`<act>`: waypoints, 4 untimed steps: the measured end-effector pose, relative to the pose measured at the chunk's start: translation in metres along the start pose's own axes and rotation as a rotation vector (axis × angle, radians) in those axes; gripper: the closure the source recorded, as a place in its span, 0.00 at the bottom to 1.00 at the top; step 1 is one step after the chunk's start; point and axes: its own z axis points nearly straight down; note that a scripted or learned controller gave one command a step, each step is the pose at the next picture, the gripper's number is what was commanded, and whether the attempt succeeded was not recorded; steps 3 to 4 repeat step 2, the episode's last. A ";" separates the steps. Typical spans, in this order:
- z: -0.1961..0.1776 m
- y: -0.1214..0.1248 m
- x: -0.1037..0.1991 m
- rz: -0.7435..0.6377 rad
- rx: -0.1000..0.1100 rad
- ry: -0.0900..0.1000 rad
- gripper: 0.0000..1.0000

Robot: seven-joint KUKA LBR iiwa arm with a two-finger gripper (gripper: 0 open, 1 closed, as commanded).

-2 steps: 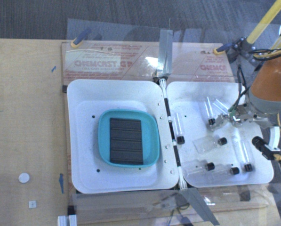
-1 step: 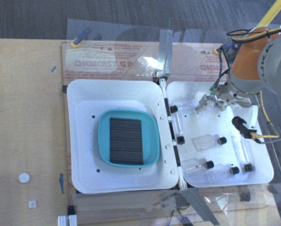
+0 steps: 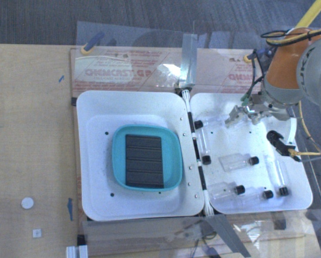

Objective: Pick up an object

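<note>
Two white bins side by side on the desk (image 3: 31, 144). In the left bin (image 3: 93, 112), a teal tray (image 3: 120, 144) with a dark ribbed block (image 3: 144, 161) lying flat in it. In the right bin (image 3: 225, 141), a scatter of clear tubes with black caps. Tool (image 3: 245, 113) over the far part of that bin, well apart from the tray. Cannot tell how wide it stands, nor make out anything caught in it.

Likeliest target, at a guess: the middle tube (image 3: 235, 162), flat on the bin floor near the tool, toward the front, with its black cap (image 3: 253, 160) pointing right. Probably light, stiff and smooth-walled, so apt to roll or slip out sideways. Possibly brittle, if glass. Best taken across the clear barrel near its middle, square to the long axis, with a gentle squeeze. More tubes by the front wall and along the divider, the latter awkwardly tight against it.
</note>
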 end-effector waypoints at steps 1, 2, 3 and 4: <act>-0.094 0.028 0.063 0.025 0.005 0.003 1.00; -0.119 0.032 0.116 0.017 0.002 0.003 1.00; -0.119 0.032 0.116 0.017 0.002 0.003 1.00; -0.119 0.032 0.116 0.017 0.002 0.003 1.00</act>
